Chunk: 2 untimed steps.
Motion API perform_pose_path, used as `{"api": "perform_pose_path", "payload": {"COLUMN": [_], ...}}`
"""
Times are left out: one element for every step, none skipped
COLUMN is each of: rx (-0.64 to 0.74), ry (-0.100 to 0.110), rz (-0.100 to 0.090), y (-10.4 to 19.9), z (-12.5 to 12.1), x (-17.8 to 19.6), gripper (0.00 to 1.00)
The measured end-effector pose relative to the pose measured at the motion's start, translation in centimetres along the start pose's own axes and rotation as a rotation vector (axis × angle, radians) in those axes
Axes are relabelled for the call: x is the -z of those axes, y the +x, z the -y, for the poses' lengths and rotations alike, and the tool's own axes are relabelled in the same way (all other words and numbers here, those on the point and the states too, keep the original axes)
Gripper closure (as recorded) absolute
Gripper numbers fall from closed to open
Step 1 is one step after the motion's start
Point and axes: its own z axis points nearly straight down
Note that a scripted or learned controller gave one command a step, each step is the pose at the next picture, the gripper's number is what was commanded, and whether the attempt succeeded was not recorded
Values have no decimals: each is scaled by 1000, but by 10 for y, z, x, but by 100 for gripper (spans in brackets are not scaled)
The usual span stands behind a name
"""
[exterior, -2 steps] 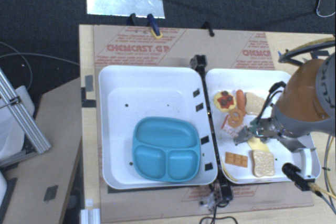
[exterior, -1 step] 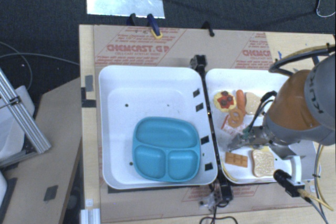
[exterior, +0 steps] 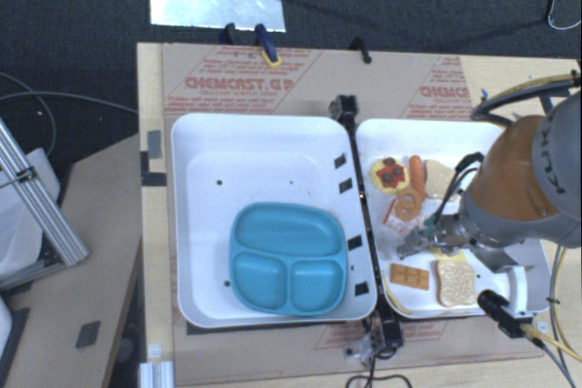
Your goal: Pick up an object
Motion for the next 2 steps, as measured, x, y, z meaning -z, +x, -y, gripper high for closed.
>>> {"api": "perform_pose_path", "payload": {"rx": [2,2], "ry": [-2,2], "rz": [0,-1], "y": [11,14], "z": [-1,-12], "x": [34,0], "gripper": [0,0]}}
